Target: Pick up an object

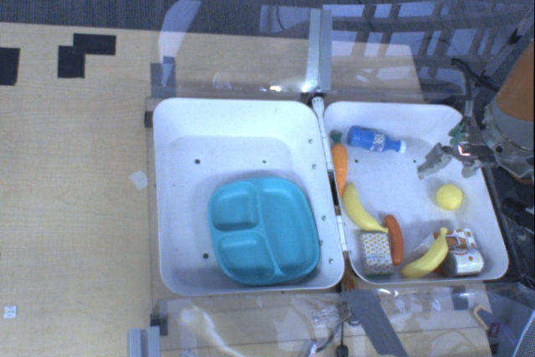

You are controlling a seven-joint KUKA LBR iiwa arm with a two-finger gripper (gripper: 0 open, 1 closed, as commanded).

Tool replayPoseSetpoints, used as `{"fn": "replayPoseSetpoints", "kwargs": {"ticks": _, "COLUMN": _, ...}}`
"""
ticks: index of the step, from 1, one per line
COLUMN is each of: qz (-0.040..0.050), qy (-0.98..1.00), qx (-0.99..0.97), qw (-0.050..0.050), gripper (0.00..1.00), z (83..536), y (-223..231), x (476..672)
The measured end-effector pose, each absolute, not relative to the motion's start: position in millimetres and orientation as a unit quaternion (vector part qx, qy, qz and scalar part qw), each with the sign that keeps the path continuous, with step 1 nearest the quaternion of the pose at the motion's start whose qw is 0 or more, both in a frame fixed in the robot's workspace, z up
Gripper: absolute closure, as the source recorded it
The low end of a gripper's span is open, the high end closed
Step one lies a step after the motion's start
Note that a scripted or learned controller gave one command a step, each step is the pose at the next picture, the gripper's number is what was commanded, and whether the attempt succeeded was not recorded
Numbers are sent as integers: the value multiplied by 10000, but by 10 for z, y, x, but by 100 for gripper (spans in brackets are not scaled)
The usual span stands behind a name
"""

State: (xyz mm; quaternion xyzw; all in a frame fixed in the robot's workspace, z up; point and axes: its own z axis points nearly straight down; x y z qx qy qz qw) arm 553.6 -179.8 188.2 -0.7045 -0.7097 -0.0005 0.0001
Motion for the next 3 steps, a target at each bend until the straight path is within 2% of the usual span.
{"fn": "replayPoseSetpoints", "kwargs": {"ticks": 1, "qz": -17, "qy": -7281, "qx": -6855, "qw": -18, "gripper": 0, "z": 919, "y": -2036, "x": 4948}}
{"fn": "replayPoseSetpoints", "kwargs": {"ticks": 2, "qz": -32, "qy": -7285, "qx": -6850, "qw": -20, "gripper": 100, "z": 1003, "y": -2032, "x": 4974}}
{"fn": "replayPoseSetpoints", "kwargs": {"ticks": 3, "qz": -12, "qy": -7517, "qx": -6595, "qw": -23, "gripper": 100, "z": 2353, "y": -1621, "x": 4963}}
